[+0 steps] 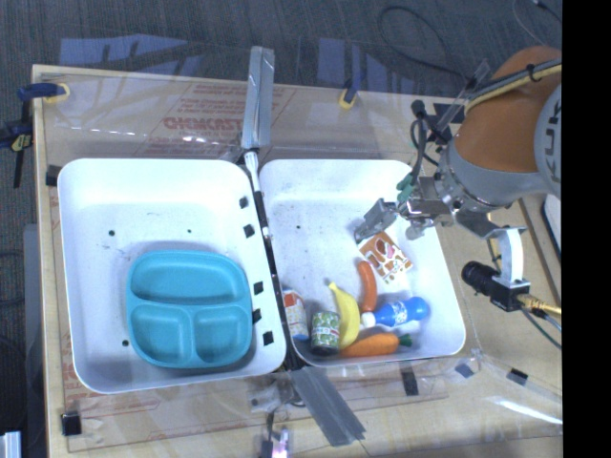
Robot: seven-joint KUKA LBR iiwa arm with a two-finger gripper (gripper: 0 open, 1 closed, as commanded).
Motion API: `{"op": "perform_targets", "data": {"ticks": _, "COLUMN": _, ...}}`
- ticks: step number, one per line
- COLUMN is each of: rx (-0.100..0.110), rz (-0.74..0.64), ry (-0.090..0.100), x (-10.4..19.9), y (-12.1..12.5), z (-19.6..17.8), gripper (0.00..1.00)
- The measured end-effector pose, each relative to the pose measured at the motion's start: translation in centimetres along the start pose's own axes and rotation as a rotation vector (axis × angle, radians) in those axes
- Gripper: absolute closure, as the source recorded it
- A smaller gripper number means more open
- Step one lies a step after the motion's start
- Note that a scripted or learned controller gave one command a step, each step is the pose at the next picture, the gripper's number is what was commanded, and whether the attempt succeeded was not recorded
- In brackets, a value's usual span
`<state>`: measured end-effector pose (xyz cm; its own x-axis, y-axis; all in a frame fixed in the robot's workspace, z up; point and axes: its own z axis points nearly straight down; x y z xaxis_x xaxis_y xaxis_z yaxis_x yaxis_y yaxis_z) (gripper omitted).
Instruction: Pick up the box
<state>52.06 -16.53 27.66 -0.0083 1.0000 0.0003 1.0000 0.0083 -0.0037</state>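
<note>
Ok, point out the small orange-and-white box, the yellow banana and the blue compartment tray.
Small orange-and-white box (385, 257): camera view, middle of its printed top face.
Yellow banana (346, 314): camera view, middle of its curved body.
Blue compartment tray (190, 307): camera view, the central divider ridge.

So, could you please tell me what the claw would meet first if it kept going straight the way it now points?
Most likely the box: the claw hangs over the right bin, angled down and leftward, with the box just beneath. Depth is unclear, so it might slip past onto the bin floor.

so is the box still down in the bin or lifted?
Cannot tell. The box is in the right bin, tilted, directly under the gripper; contact or lift isn't clear.
</note>
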Motion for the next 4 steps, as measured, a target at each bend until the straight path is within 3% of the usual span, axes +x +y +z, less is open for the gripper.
{"op": "perform_targets", "data": {"ticks": 1, "rx": -0.012, "rz": -0.046, "ry": -0.01, "x": 2.9, "y": -1.5, "z": 16.7, "gripper": 0.0}}
{"op": "perform_targets", "data": {"ticks": 2, "rx": -0.016, "rz": -0.094, "ry": -0.008, "x": 4.4, "y": -3.9, "z": 18.1, "gripper": 0.0}}
{"op": "perform_targets", "data": {"ticks": 3, "rx": -0.009, "rz": -0.105, "ry": -0.005, "x": 4.7, "y": -4.1, "z": 17.4, "gripper": 1.0}}
{"op": "perform_targets", "data": {"ticks": 4, "rx": -0.009, "rz": -0.111, "ry": -0.006, "x": 4.7, "y": -4.0, "z": 16.5, "gripper": 1.0}}
